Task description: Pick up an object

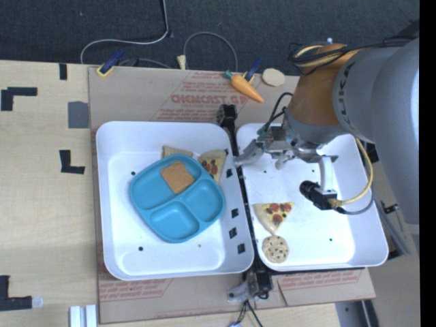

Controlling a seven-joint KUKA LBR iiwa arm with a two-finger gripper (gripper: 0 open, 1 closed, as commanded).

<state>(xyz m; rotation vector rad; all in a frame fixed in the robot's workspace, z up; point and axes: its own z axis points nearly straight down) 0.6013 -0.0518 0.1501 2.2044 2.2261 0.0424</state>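
The light wooden bench [41, 203] has a big brown cardboard sheet [197, 97] on it. Two shallow white plastic bins sit side by side on the cardboard, the left bin [119, 251] and the right bin [354, 247]. At the far side, an orange toy carrot [246, 88] and a small pale round piece [274, 78] lie on the cardboard.

My arm [381, 94] is a fat, smooth grey tube with an orange band [320, 97] above the wrist. Below that sit grey metal brackets, a black block and a looping yellow cable [361, 199].
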